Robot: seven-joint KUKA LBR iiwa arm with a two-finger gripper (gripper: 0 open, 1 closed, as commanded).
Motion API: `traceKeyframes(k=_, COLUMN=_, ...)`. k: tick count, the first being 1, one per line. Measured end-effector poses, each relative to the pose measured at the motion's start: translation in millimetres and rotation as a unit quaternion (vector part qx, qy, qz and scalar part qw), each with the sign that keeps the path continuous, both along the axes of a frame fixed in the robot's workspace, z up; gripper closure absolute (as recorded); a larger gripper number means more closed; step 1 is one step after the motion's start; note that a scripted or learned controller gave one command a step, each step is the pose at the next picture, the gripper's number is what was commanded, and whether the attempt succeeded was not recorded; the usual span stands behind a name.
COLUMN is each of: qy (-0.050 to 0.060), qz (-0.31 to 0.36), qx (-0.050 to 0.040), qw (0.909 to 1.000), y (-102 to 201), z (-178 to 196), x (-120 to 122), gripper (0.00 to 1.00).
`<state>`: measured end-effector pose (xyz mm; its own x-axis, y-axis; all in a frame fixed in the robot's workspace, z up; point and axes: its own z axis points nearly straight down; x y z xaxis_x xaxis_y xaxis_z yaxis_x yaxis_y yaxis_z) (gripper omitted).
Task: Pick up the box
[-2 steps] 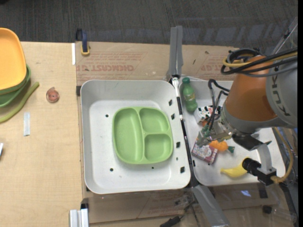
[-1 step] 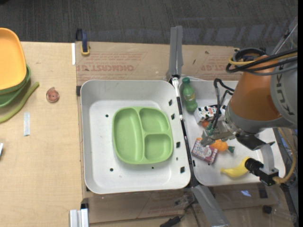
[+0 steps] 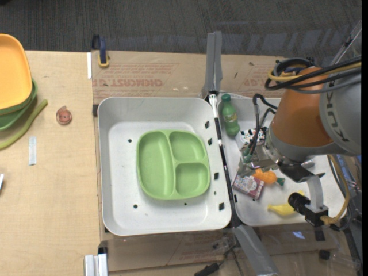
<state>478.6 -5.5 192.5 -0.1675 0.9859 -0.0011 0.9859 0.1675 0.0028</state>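
I have the arm [image 3: 313, 117] reaching in over the right bin [image 3: 261, 217], its orange band and grey wrist covering most of that bin's middle. The jaws [image 3: 251, 157] hang low beneath the wrist, near the bin's left wall. From my view the wrist and cabling crowd them, and I cannot tell whether they are apart or together, or whether anything sits between them.

The box [image 3: 249, 185], small and pink-and-white with a printed face, lies flat on the bin floor just below the jaws, on the near side. It appears tilted slightly and close to the left wall. I cannot tell if the jaws touch it.

Just to the right of the jaws and slightly nearer is an orange carrot-like toy [image 3: 266, 176] with a green tip, right beside the box's upper corner. Further toward the near edge, down and right from the jaws, lies a yellow banana [image 3: 281, 210]. Up beyond the jaws, toward the far wall, a green bottle [image 3: 229, 115] lies along the bin's left side.

Left of the jaws, across the divider, the left bin [image 3: 115, 211] holds a green divided plate [image 3: 172, 164], well apart from them. Far left on the table [image 3: 52, 200] sit stacked yellow and green dishes [image 3: 14, 79] and a small pink round object [image 3: 64, 115].
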Motion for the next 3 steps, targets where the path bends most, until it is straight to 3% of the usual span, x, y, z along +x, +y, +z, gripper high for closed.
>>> traceKeyframes(k=2, qy=0.000, qz=0.000, qx=0.0000, qw=1.0000, y=0.0, z=-0.1, x=-0.1, gripper=0.00)
traceKeyframes(k=3, qy=0.003, qz=0.212, qx=-0.0001, qw=0.9772, y=-9.6, z=-1.6, x=-0.9, gripper=0.00)
